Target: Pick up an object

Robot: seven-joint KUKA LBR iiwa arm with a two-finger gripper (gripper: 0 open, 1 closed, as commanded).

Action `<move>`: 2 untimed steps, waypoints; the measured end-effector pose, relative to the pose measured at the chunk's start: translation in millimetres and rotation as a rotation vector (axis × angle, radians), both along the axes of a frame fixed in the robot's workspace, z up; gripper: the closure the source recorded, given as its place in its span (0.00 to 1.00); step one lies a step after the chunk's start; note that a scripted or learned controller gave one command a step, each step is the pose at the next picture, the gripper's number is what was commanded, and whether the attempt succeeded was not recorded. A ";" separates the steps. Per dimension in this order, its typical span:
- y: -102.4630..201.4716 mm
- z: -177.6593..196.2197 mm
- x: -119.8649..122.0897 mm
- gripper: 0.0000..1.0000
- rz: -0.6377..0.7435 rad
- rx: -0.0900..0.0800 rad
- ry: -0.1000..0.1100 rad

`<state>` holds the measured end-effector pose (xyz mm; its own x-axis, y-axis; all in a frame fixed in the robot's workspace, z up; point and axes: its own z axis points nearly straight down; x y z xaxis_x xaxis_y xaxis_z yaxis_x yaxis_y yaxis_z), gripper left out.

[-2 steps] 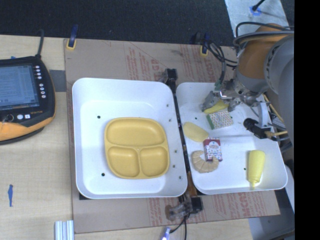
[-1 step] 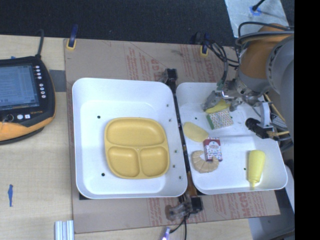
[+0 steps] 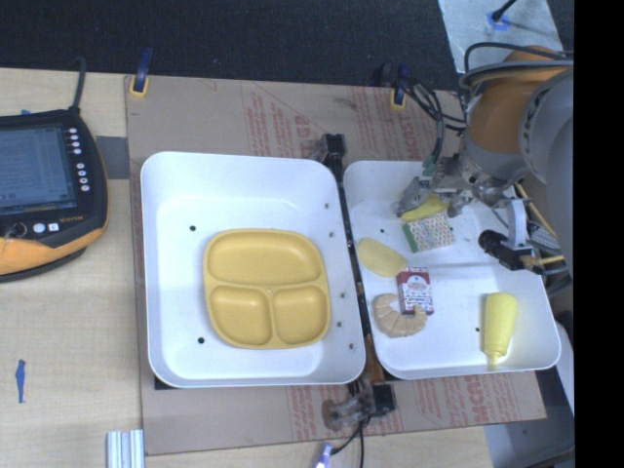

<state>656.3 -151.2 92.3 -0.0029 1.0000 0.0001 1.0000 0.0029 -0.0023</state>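
Observation:
My gripper hangs low at the back of the right bin, right over a small pad with a yellow edge and a dotted green-white face. The pad's yellow edge lies directly under the gripper, and I cannot make out whether they touch. Further forward in the same bin lie a pale yellow oval piece, a red and white packet resting on a tan pastry-like piece, and a yellow bottle-shaped item.
The left bin holds a yellow three-compartment tray. The divider between the bins runs just left of the oval piece. The grey and orange arm fills the back right corner. A teach pendant lies on the bench at far left.

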 end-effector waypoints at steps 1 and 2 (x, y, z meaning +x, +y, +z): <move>5.7 -0.1 -0.2 0.00 0.000 0.001 0.002; 19.3 -0.4 -0.4 0.00 0.002 0.000 0.004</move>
